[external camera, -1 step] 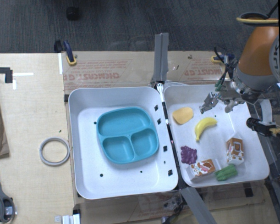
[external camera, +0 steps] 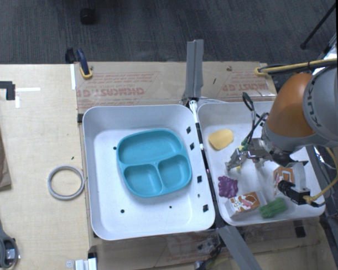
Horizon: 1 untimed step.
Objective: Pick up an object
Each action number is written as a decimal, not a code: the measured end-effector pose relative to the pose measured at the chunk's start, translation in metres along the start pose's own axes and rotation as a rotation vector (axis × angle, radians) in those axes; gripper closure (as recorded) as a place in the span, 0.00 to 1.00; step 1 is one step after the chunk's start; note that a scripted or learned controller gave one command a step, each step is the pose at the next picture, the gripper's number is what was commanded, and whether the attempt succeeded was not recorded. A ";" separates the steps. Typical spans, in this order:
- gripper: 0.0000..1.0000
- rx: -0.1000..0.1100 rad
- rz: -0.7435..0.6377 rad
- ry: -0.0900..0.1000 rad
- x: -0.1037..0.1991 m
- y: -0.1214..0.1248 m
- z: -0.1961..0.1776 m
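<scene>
My gripper (external camera: 234, 161) hangs low over the middle of the right bin (external camera: 212, 111), its metal fingers pointing left. Nothing shows between them. A yellow lumpy object (external camera: 220, 139) lies just above and left of the fingers. A purple grape-like bunch (external camera: 228, 185) lies just below them. A small printed packet (external camera: 244, 203) and a green object (external camera: 273, 208) rest near the bin's front edge. An orange and white item (external camera: 283, 176) sits beside the wrist, partly hidden by it.
The left bin (external camera: 98, 178) holds a teal three-compartment tray (external camera: 154, 162). A roll of tape (external camera: 66, 182) lies on the bench to the left. Scissors (external camera: 5, 249) sit at the bench's lower left corner. A grey divider post (external camera: 194, 70) stands between the bins.
</scene>
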<state>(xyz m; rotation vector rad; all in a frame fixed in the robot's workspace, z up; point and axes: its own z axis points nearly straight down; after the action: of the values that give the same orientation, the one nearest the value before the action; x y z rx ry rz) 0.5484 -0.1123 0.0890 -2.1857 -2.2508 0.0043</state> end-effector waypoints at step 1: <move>0.00 0.000 -0.061 -0.001 0.046 -0.010 -0.100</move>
<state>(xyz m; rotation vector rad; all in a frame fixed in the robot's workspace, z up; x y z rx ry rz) 0.5374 -0.0666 0.1888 -2.1170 -2.3172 0.0052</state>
